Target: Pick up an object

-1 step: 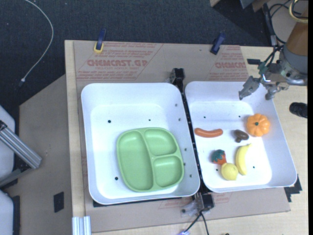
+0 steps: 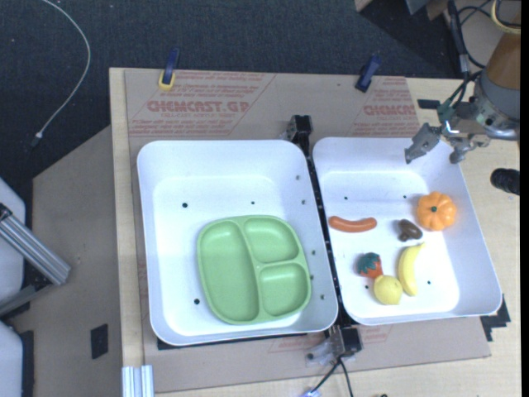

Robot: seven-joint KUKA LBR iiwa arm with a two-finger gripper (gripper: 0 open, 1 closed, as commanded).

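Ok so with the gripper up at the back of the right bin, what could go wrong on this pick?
1. The lemon, banana and strawberry crowd together, so the fingers may nudge neighbours.
2. The small pumpkin is round and might slip out.
3. The open gripper hovers over the right bin's back rim; a low descent could clip it.

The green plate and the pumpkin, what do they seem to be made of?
Green plate: probably moulded plastic, matt to satin; one even pale green, with soft rounded dividers between three compartments. Pumpkin: likely plastic or rubber toy food, smooth; uniform bright orange with moulded ribs. The view cannot settle hard or soft.
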